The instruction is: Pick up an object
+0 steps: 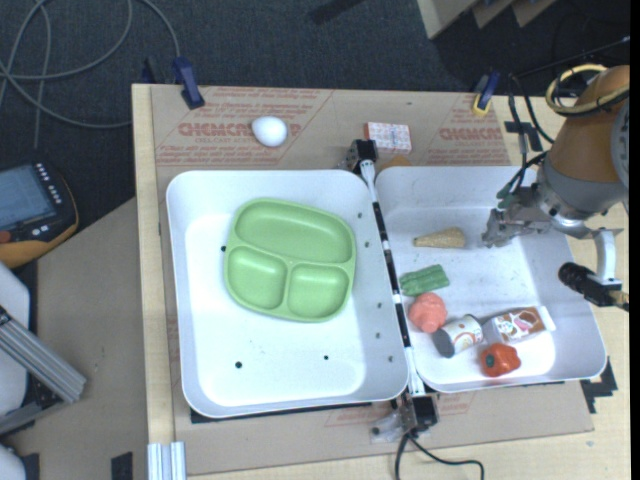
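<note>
Arm was cut off at the right edge. Gripper too small and blurred, jaws unreadable. Wrapper print illegible.

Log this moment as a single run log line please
pincer: low in right bin, beside tan wedge | held: nothing seen | green tray: left bin | task: not yet done

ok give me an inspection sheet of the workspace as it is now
surface: bench bearing left bin and right bin
job's things: right bin holds tan cone, green piece, pink lump, small can, flat packet, red piece
clutter: green divided plate in left bin; white egg and patterned box on bench
grippers: pincer low over right bin, beside cone
cables: loops on floor
surroundings: handheld screen at left
</note>
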`<move>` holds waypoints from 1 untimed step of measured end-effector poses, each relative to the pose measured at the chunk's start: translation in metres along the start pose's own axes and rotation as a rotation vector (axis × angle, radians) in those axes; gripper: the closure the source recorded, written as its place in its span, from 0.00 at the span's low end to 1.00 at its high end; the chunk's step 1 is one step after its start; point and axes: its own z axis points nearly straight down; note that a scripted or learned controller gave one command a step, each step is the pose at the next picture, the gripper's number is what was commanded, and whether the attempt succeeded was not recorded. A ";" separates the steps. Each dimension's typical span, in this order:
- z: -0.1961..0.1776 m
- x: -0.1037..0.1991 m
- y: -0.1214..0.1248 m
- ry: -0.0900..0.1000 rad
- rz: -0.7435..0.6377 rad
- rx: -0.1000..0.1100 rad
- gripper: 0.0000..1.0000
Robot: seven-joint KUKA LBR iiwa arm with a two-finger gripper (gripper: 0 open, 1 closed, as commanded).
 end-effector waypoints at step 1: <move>-0.067 -0.043 0.036 0.001 -0.001 -0.001 1.00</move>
